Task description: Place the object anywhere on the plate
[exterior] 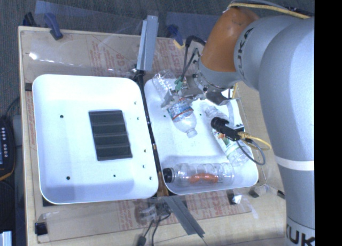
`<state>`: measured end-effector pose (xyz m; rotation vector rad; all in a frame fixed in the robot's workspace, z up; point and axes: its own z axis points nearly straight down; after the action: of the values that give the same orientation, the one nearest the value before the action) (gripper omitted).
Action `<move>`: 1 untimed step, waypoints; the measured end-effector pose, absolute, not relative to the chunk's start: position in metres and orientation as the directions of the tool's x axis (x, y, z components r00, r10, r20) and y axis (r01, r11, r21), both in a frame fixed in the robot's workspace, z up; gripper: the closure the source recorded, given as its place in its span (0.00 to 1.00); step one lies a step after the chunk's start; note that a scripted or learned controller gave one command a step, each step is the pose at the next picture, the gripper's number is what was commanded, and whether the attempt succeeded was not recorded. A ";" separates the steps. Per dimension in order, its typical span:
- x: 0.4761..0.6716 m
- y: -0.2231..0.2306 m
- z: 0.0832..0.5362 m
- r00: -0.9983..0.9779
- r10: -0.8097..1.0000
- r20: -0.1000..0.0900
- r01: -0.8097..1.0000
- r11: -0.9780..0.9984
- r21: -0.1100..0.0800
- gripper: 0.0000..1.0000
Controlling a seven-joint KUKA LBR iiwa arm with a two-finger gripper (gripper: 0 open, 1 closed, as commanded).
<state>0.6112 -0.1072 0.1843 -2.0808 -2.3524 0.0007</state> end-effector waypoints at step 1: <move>0.608 -0.051 0.231 -0.433 0.901 -0.002 0.901 0.433 0.002 1.00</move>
<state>0.6080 -0.0512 0.2311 -1.6740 -2.6622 -0.0013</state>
